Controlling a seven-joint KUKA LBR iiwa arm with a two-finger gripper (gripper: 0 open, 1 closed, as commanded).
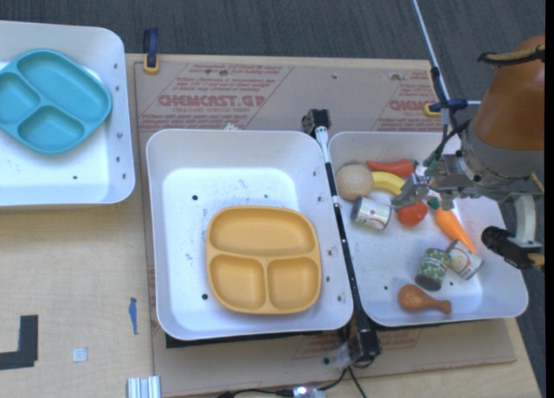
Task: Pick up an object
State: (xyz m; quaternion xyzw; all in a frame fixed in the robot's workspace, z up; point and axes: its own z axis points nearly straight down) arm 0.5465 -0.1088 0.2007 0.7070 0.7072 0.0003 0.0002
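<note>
Over the right bin [506,305] I am seeing the end effector [421,187] hanging low above the far part of the toy heap, the grey arm [511,111] with its orange band reaching in from the right. Its metal tip is sitting right at a small red toy [413,213], just beside the near end of a yellow banana [387,182]; I cannot tell whether it is touching the red toy, and I cannot tell how far apart it is standing or whether it has hold of anything.

Around it I am looking at the rest of the objects lying in that bin: a beige ball [353,181] at the far left corner, a red pepper [391,166] just beyond the banana, a small white can [371,212] lying on its side near the ball, and an orange carrot [454,227] pointing toward the near right. Nearer to me a green-labelled can [434,267] is lying beside a second small tin [462,261], and a brown drumstick [422,299] is resting closest to the near wall.

On the left, the other bin [173,215] is holding a yellow divided plate [263,259], set toward its near side. Well apart, at the far left of the worktop [78,284], a blue divided plate [52,99] is sitting on a white tray [112,171].
</note>
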